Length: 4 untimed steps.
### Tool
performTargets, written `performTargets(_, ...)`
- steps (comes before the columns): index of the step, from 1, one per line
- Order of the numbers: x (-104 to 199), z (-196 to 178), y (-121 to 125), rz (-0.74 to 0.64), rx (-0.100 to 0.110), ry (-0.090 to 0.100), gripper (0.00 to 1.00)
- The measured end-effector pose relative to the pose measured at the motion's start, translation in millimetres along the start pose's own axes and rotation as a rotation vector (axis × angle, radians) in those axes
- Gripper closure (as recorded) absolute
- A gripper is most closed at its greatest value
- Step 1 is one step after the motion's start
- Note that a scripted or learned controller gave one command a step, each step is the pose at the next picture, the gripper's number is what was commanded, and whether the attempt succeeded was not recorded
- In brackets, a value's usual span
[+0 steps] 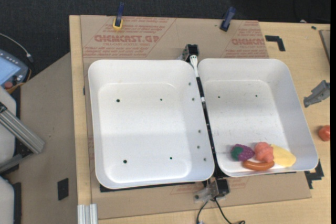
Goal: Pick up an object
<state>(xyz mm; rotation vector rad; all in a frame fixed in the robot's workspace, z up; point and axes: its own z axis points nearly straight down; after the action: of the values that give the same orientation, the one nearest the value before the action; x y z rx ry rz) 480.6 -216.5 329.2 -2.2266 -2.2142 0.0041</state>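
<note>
Reaching | grey claw point(316, 94) sat at right bin's point(294, 92) rim, grip state untellable | purple, pink, orange, yellow toy cluster point(261, 156) lay below-left | you needed one isolated edge piece.

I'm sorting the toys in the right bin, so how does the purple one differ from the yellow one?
The purple toy is small, rounded and bumpy, with a green bit at one side; the yellow toy is larger, smooth and pale. The purple toy lies nearer the divider between the bins; the yellow toy lies by the right bin's outer near corner. Both sit along its near edge, flanking a pink toy.
</note>
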Motion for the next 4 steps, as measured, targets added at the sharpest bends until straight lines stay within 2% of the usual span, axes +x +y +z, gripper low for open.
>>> performTargets(1,2.9,-12.2,2.2,-0.006,-0.007,-0.002,1.00)
performTargets(2,-7.5,17.3,46.8,-0.007,-0.006,-0.002,1.00)
performTargets(4,-7.8,-5.9,46.3,-0.008,-0.013,-0.007,1.00)
